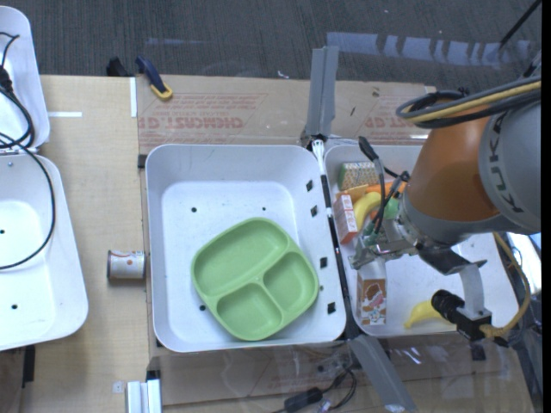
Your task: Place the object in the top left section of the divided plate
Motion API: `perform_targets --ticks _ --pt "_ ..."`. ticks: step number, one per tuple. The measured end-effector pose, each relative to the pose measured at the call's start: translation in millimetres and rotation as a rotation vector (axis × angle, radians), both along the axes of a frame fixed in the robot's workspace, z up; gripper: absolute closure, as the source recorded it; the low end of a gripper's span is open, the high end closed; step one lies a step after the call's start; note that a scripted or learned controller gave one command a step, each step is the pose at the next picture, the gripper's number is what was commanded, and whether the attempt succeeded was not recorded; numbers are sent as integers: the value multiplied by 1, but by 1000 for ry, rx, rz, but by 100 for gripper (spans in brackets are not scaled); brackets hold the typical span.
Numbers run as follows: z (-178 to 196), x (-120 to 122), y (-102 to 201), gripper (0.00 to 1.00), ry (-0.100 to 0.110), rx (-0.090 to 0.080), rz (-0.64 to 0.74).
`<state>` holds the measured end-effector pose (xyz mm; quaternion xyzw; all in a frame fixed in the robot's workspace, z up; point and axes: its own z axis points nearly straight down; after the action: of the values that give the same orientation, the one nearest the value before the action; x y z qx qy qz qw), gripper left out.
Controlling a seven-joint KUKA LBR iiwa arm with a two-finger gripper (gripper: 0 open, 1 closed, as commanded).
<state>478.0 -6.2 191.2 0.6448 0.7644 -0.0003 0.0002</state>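
Two white bins sat side by side; your green divided plate (255,278) lay bare in the left bin (172,179). Your gripper (372,249) hung over the right bin's clutter beside a small carton (372,298); its opening could not be judged. Picking remained; next, secure an object.

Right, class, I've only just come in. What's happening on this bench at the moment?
A grey and orange robot arm reaches in from the right and hangs over the right bin, which holds a jumble of toy groceries: small cartons, a banana and other pieces. The green divided plate lies in the left bin with nothing in its sections. So the placing has not happened yet; whether anything is gripped cannot be seen.
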Motion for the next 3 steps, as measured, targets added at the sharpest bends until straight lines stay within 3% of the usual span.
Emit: perform_targets --ticks 1,2,3 --pt "30 1 50 100 -2 -3 189" --pt "3 9 117 100 5 0 547" --pt "8 7 87 100 -31 -2 817"
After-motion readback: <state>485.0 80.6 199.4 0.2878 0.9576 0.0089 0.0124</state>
